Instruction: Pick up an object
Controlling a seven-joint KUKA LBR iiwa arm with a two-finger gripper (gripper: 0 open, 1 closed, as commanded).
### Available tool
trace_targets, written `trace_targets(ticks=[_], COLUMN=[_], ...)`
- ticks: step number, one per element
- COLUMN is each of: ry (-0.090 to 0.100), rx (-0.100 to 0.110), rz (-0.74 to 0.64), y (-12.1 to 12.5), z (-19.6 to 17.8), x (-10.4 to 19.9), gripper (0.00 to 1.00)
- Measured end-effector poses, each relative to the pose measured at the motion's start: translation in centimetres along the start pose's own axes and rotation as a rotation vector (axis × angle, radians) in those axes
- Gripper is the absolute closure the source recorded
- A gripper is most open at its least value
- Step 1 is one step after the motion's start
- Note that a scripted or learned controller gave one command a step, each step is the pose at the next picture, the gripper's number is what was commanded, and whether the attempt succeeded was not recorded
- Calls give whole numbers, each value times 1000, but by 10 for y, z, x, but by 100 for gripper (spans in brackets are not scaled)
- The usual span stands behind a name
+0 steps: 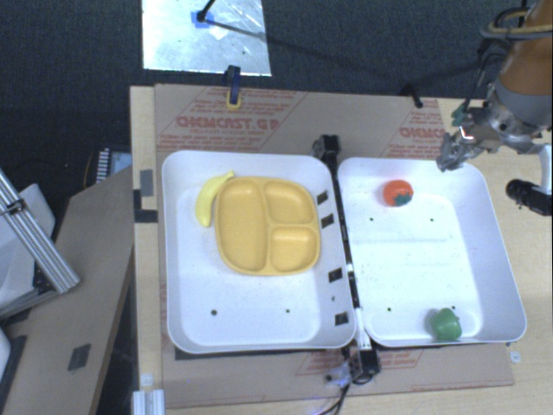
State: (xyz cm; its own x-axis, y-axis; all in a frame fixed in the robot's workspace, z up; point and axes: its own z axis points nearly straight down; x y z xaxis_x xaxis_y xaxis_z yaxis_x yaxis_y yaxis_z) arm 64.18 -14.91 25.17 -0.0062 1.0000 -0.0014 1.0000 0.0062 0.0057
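plainly the orange fruit (397, 192) sits near the far edge of the right bin (484, 258), just left of and nearer than the gripper (451, 156) over that bin's far right corner, nothing between them, a green object (446, 323) well apart at the near edge, a yellow tray (264, 225) and banana (210, 197) in the left bin (186, 292).

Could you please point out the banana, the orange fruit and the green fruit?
banana (208, 199), camera view, middle of its curve.
orange fruit (397, 193), camera view, centre of its top.
green fruit (446, 324), camera view, centre.
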Motion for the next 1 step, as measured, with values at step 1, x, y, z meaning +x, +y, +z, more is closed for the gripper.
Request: trace_targets(ticks=[1], ry=[2], rx=[5], rz=[-2], y=[-3], z=[9], x=[46], gripper=[100])
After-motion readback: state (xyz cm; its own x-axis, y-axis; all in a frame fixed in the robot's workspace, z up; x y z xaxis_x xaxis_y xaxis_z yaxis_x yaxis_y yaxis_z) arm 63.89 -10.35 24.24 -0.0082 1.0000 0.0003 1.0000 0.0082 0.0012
